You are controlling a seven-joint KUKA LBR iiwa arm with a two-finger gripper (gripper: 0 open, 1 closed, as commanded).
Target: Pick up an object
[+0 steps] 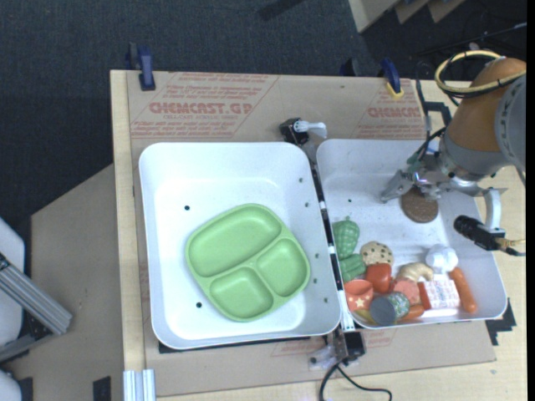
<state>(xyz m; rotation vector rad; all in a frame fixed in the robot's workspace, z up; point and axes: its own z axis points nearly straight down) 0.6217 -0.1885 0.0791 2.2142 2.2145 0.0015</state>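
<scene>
My gripper [422, 192] hangs low over the back of the right bin [359, 161], its fingers spread open and nothing between them. A brown round disc [420, 209] lies on the bin floor just beneath and in front of it; I cannot tell whether they touch. Toy foods crowd the bin's front: a green ribbed piece [344, 230], a chip cookie [377, 252], a red cup [359, 291], a dark grey round piece [384, 309], a white ball [440, 259], a red-and-white box [439, 295] and an orange sausage [465, 292].
The left bin [167, 182] holds a green divided plate [247, 261]. The divider between the bins [322, 215] runs close to the green ribbed piece. The arm's orange band [493, 73] rises at the right. A black part [476, 232] juts over the right bin's right side.
</scene>
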